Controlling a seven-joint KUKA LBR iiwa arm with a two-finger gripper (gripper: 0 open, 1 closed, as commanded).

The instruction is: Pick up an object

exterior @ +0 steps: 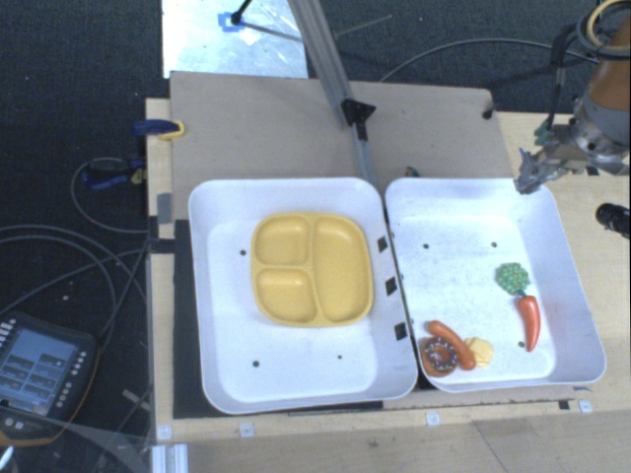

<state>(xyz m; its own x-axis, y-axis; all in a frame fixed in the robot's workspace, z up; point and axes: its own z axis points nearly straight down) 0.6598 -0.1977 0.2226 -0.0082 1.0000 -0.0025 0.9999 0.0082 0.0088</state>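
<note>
The right bin holds several toy foods: a green broccoli piece with an orange-red carrot just below it, a red sausage, a brown donut and a small yellow piece near the front edge. My gripper hangs over the bin's far right corner, well away from all of them. Nothing shows between its fingers.
The left bin holds a yellow divided plate. A grey pole slants down to the gap between the bins at the back. Cables and a pendant lie on the floor at left.
</note>
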